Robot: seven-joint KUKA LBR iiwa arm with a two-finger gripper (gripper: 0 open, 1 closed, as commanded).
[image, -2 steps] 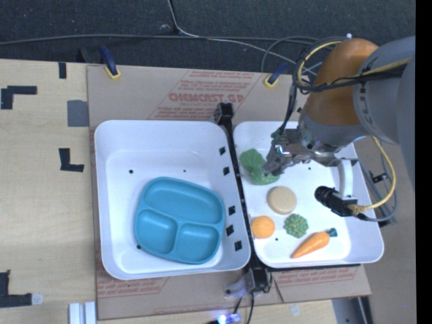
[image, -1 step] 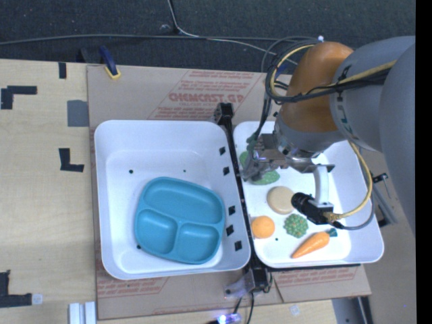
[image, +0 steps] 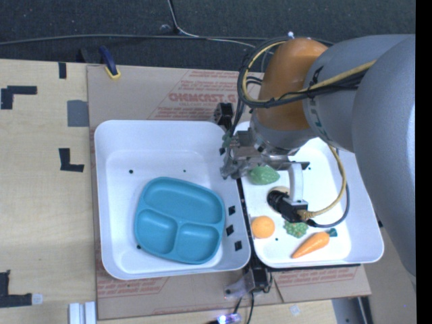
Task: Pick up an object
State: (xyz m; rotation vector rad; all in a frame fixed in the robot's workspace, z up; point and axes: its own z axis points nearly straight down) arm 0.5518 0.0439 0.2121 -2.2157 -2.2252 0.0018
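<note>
The right bin [image: 358,248] holds a pale green leafy toy [image: 263,175], an orange ball [image: 262,227], a small dark green broccoli piece [image: 295,229] and a carrot [image: 312,243]. My gripper [image: 235,158] hangs over the bin's upper left part, close to the wall between the two bins. It is just left of and above the leafy toy. The grey wrist and orange band [image: 290,79] hide most of the gripper from above. No object can be seen in its grasp.
The left bin [image: 115,147] holds a blue divided plate [image: 180,220]. A black fitting with a yellow cable [image: 287,204] hangs from the wrist over the right bin. The bulky arm [image: 385,113] covers the bin's upper right.
</note>
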